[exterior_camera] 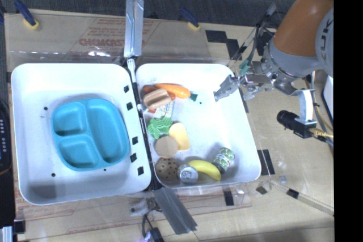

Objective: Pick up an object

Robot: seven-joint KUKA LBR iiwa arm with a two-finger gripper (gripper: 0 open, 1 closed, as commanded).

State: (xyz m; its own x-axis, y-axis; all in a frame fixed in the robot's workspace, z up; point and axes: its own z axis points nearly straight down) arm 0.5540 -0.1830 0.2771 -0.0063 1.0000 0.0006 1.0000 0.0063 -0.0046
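The arm enters from the right of the frame and its gripper [227, 88] hangs over the upper right part of the right bin [241, 122], near that bin's right wall and well apart from anything it might take; I cannot tell how its jaws stand at this angle, and nothing shows between them. By my reading the pick is at the approach step, with no object yet reached. The candidates lie along the left and lower sides of the right bin: a carrot [173, 89] and a hot dog [156, 99] near the top left, a green leafy piece [159, 126] with a pale yellow piece [180, 135] and a tan round piece [167, 147] below them, then a brown cookie-like disc [167, 168], a small can on its side [188, 174], a banana [205, 169] and a green-labelled can [224, 158] near the bottom edge. The left bin [28, 122] holds a blue divided plate [89, 133]. The next move probably calls for travelling left or down-frame over one item and descending squarely on it; the green-labelled can looks the most isolated. Red print on the cardboard [105, 34] behind the bins is too faint to read, as are the can labels.
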